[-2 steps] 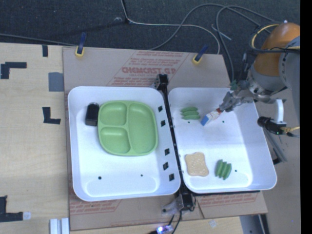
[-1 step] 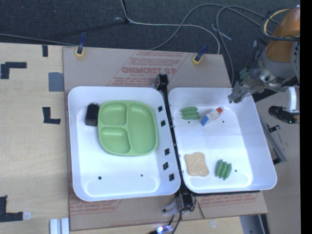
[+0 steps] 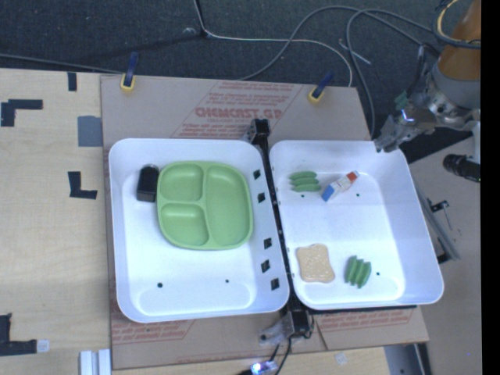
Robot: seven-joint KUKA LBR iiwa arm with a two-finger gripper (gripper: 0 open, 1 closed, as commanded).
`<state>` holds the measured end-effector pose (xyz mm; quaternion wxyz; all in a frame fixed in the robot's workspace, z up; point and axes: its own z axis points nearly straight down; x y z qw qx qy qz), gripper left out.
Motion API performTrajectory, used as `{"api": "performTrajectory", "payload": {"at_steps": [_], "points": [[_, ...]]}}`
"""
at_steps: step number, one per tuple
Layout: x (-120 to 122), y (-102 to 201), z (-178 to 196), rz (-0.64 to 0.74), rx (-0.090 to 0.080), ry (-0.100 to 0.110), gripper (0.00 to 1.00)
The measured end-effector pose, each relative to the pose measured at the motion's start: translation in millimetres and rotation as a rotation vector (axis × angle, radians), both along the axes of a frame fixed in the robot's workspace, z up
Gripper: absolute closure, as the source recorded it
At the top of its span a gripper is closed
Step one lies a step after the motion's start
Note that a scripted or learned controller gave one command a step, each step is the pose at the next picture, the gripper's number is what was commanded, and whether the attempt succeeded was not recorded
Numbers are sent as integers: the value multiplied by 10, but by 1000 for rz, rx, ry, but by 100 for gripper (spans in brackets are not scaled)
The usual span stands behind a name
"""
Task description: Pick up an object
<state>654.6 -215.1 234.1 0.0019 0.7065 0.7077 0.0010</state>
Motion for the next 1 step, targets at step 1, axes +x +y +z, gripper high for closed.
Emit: {"api": "performTrajectory", "payload": {"at_steps": [1], "points": [[11, 2, 524, 0, -1, -1, 100]]}}
